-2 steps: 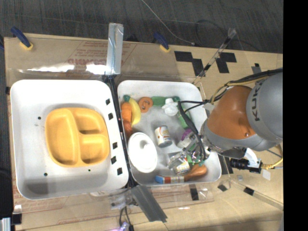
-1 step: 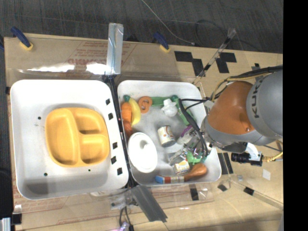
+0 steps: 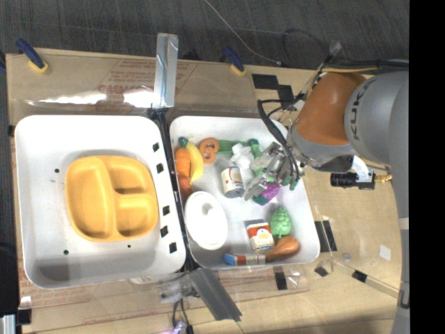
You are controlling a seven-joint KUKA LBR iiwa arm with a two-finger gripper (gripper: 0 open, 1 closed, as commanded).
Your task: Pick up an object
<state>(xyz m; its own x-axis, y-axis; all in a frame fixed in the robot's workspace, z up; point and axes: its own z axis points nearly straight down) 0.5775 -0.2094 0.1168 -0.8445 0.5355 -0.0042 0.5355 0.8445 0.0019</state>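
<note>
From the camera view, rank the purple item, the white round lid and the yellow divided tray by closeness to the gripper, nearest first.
1. Purple item: right bin, right under the gripper.
2. White round lid: right bin's lower left, below and left of the gripper.
3. Yellow divided tray: left bin, far left.

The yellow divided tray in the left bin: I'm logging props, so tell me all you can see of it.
The yellow tray looks like smooth moulded plastic with rounded corners and three compartments: one long along its left side, two smaller on the right. It lies flat, open side up, slightly turned, on the floor of the left bin, with nothing seen in it.
</note>
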